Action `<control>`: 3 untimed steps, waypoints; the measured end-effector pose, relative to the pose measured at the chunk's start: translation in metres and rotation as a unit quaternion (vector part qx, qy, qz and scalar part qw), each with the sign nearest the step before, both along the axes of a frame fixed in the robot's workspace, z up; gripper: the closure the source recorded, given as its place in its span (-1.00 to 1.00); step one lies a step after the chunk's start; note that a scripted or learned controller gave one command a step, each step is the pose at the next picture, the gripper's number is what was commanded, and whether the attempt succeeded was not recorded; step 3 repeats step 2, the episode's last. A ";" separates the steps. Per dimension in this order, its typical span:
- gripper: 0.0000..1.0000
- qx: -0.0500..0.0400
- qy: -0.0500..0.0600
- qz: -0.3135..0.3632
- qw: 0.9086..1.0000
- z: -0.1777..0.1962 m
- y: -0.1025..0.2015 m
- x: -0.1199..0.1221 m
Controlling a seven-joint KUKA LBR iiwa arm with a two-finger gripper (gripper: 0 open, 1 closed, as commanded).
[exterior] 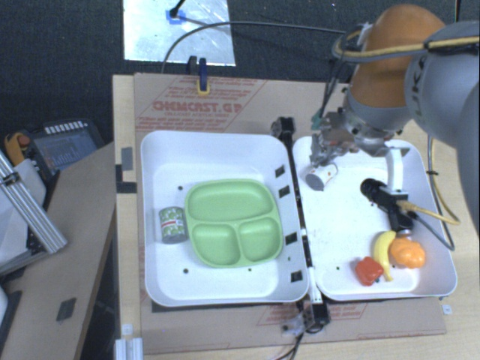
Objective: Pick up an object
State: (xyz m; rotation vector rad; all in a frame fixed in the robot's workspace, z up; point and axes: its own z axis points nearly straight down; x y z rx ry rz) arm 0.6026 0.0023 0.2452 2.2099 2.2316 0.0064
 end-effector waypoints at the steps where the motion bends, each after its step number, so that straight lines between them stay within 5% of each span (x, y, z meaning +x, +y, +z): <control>1: 1.00 0.000 0.001 -0.001 1.000 -0.019 0.050 0.005; 2: 1.00 0.000 0.000 0.000 1.000 -0.010 0.105 0.006; 3: 1.00 0.000 0.000 0.000 1.000 -0.010 0.105 0.006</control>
